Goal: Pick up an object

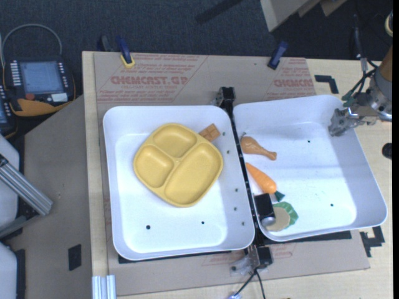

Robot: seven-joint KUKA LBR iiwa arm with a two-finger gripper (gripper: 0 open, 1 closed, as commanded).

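In the right bin (324, 167) several small objects lie along its left side: a tan chicken drumstick (257, 147), an orange carrot (262, 178), a black and grey block (264, 208) and a round tan and green piece (283, 217). A yellow divided plate (179, 164) fills the middle of the left bin (156, 229), with a small brown piece (209, 131) at its upper right edge. My gripper (340, 122) hangs over the right bin's far right rim, well away from the objects, with nothing seen in it.
The bins sit side by side on a cardboard-covered bench (187, 73). Clamps (126, 57) hold the board at the back. A handheld controller (37, 83) lies off the bench at the left. Most of the right bin's floor is bare white.
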